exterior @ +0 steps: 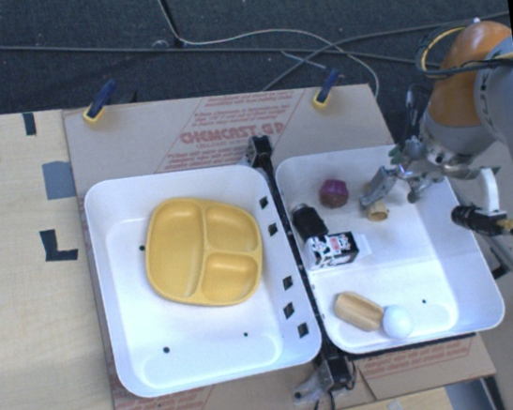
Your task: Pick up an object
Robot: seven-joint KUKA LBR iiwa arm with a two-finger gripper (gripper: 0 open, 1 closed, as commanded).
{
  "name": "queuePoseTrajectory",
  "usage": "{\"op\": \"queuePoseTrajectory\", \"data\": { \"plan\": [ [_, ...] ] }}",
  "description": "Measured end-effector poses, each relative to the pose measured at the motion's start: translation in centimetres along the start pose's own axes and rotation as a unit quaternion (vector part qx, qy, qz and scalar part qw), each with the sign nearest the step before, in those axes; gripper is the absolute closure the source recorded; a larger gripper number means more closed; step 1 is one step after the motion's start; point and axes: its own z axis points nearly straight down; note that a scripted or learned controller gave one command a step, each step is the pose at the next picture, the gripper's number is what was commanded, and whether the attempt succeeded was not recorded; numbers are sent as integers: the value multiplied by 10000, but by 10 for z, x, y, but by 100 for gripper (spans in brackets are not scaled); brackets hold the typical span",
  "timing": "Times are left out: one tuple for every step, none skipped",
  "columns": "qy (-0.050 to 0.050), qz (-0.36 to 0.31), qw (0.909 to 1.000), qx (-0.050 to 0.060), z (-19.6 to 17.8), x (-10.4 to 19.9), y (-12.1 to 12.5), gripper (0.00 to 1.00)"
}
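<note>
The right bin [452, 248] holds a small maroon ball [333, 191], a black block [306, 221], a black-and-white carton [334, 249], a tan cylinder [357, 310] and a white ball [397, 322]. A small tan piece [377, 213] lies near the bin's back. My gripper [395, 193] hovers over the back right of this bin, open, its left finger just above the tan piece. Nothing is between the fingers.
In the left bin [122, 294] lies a yellow divided plate [203, 250]. A black divider with clips [288, 261] runs between the bins. Cables [329, 47] cross the dark floor behind, and yellow-blue clamps [101, 101] hold the cardboard base.
</note>
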Motion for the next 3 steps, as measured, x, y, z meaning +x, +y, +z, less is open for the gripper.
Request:
{"op": "queuePoseTrajectory", "data": {
  "plan": [
    [-17, -6, 10000, -37, 42, 0, 0, 0],
    [-24, -11, 10000, -51, 30, 0, 2, 100],
    [1, -2, 10000, -47, -13, 5, -4, 100]
  ]
}}
